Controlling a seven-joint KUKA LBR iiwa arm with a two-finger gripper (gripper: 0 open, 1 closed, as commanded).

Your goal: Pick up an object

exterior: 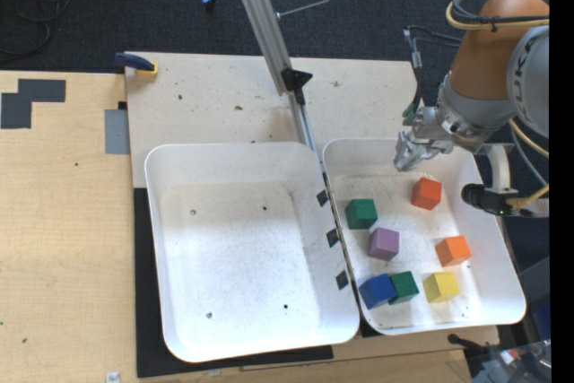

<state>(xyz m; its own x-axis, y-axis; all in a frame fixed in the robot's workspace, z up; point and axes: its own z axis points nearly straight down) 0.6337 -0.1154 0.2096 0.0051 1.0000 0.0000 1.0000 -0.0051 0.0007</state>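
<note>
Hovering over the right bin [502, 305], fingers [408, 159] empty, spread or pressed together impossible to tell; nearest: red cube [427, 193], just right and nearer the camera.

seven blocks, two white bins, one arm on a single counter [215, 94].

seven small blocks in all: two green, a larger one [361, 213] and a darker one [404, 285]; two orange, one reddish [427, 193] and one brighter [453, 250]; one purple [384, 243], one blue [378, 291], one yellow [440, 286]. two shallow white bins, a left bin [170, 184] and a right bin [502, 300]; all seven blocks lie in the right one. three small black clips [332, 237] along the shared rim. one grey arm with one orange band [502, 22] and one hand [414, 152]. one slanted metal rail [265, 22]. one blue-and-yellow clamp [136, 63] at the counter's far left corner.
</note>
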